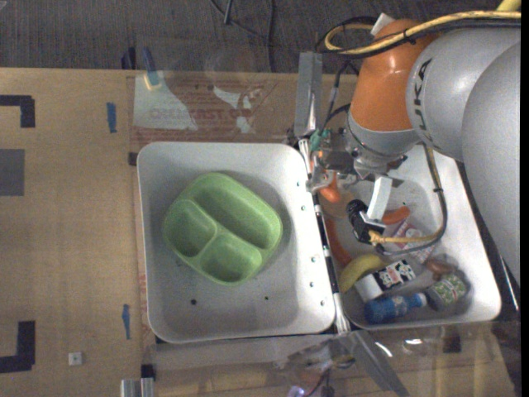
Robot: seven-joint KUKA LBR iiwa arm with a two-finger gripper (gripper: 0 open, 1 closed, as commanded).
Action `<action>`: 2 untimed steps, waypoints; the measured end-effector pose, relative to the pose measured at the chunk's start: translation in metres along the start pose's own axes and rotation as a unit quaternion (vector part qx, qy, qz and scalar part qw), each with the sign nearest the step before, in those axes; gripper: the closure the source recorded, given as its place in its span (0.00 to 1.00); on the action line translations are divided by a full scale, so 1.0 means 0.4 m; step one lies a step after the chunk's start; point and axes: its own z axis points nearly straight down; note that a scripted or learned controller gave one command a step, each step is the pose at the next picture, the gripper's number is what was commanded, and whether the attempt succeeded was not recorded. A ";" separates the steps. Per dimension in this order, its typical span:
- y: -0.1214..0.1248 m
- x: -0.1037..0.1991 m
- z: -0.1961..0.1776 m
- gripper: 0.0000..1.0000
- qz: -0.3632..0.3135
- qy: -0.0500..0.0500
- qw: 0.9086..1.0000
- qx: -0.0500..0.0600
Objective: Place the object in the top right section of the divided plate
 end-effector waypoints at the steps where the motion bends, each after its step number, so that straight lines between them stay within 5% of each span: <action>1: -0.177 0.105 0.001 1.00 -0.063 0.000 0.998 -0.001; 2: -0.139 0.248 -0.023 1.00 -0.076 0.000 0.997 -0.003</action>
